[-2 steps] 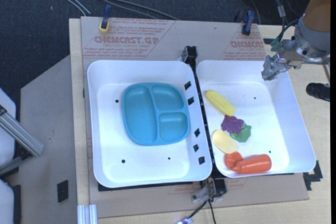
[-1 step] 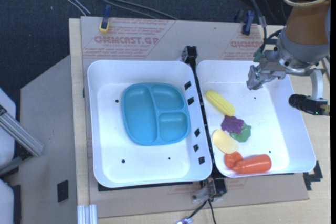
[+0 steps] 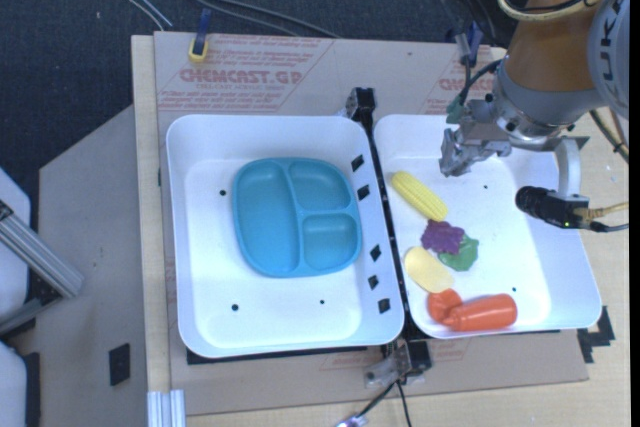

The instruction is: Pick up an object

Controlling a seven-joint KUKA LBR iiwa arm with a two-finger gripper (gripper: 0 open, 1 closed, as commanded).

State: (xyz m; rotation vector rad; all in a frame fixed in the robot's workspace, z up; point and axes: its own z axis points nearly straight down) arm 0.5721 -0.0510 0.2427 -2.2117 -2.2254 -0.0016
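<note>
Currently board (image 3: 250, 65) reads "CHEMCAST GP". Two bins; right bin (image 3: 560, 265) holds one corn (image 3: 418, 195), grapes (image 3: 447, 243), lemon (image 3: 428, 269), carrot (image 3: 480, 312). Gripper (image 3: 460, 157) upper right above corn, grip state unclear.

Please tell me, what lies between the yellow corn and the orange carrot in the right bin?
In the camera view, between the corn and the carrot lie a purple and green toy vegetable and a pale yellow piece, close together on the right bin floor.

1. A divided tray (image 3: 297, 216) lies in the left bin (image 3: 190, 215).
2. In the right bin (image 3: 560, 265), toy corn (image 3: 419, 196) lies behind grapes (image 3: 447, 241), a lemon-like piece (image 3: 428, 270) and a carrot (image 3: 474, 312).
3. The gripper (image 3: 455, 155) hangs behind the corn.
</note>
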